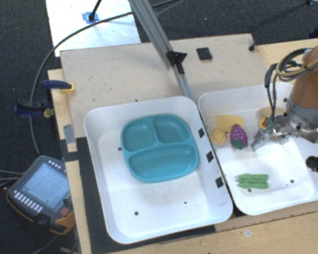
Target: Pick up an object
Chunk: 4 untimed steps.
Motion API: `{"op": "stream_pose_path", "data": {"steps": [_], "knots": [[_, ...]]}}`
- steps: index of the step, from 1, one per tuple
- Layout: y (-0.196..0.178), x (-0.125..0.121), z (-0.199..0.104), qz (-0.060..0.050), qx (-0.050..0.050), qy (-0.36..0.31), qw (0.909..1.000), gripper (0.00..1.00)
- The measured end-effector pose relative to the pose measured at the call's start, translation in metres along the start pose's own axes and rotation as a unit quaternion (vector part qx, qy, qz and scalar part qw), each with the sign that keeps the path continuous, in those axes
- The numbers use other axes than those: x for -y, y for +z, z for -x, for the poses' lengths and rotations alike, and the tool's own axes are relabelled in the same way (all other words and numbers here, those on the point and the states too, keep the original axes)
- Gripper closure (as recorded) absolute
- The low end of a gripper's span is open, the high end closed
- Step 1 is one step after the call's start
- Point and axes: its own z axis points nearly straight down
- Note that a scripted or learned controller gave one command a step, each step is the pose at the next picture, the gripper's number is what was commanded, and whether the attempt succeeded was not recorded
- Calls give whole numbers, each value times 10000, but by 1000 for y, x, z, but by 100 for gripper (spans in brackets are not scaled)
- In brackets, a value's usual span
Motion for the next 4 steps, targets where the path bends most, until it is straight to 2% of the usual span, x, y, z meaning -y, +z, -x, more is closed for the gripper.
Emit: {"op": "stream_pose_path", "data": {"steps": [1, 2, 3, 4], "knots": [[-14, -3, -1, 46, -6, -5, 10000, 100], [-70, -10, -2, 13, 3, -24, 10000, 100], [-134, -17, -2, 24, 5, -30, 10000, 100], [-153, -18, -2, 1, -2, -31, 10000, 100]]}}
